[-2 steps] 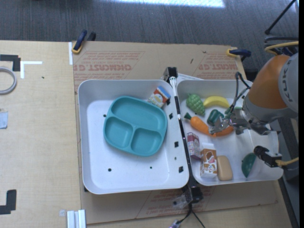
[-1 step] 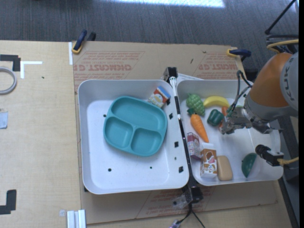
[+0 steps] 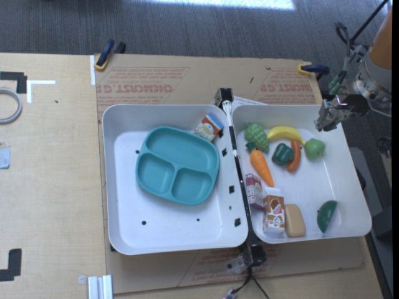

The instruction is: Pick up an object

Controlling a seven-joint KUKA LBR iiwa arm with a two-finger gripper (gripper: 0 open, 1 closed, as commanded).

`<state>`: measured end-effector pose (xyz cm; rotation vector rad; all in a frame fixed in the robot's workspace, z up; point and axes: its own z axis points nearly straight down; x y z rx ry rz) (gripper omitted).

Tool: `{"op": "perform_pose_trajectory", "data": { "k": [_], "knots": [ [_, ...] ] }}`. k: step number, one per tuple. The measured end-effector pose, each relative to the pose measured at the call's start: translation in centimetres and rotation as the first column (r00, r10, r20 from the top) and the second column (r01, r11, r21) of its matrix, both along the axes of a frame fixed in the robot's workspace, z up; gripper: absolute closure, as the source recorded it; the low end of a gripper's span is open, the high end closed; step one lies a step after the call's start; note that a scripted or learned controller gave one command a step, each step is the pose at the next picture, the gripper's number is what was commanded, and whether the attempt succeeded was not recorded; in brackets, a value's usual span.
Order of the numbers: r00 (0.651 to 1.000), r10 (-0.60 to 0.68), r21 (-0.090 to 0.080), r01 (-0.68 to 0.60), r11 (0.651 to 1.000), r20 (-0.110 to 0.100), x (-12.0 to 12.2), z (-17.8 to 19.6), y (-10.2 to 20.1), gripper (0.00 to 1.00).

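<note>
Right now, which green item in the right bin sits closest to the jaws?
The light green apple, just left of and below the gripper. The broccoli and the dark green pepper lie farther left; the other dark green piece sits near the bin's front.

Arm: enters at the upper right of the frame, grey, with an orange band showing at the right edge.
Wrist: angled down and toward the left, cables running along it.
Gripper [image 3: 326,121]: dark, at the right of the frame, pointing downward; finger state too small to tell.
</note>
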<state>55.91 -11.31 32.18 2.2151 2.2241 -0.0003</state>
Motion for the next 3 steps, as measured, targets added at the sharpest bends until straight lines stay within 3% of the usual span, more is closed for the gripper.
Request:
{"op": "perform_pose_trajectory", "data": {
  "k": [1,3],
  "knots": [
    [1.000,0.000,0.001,0.000,1.000,-0.002,-4.1,1.0,4.9,1.00],
    [1.000,-0.001,0.001,0.001,1.000,-0.003,-8.1,-0.2,12.9,1.00]
  ]
}}
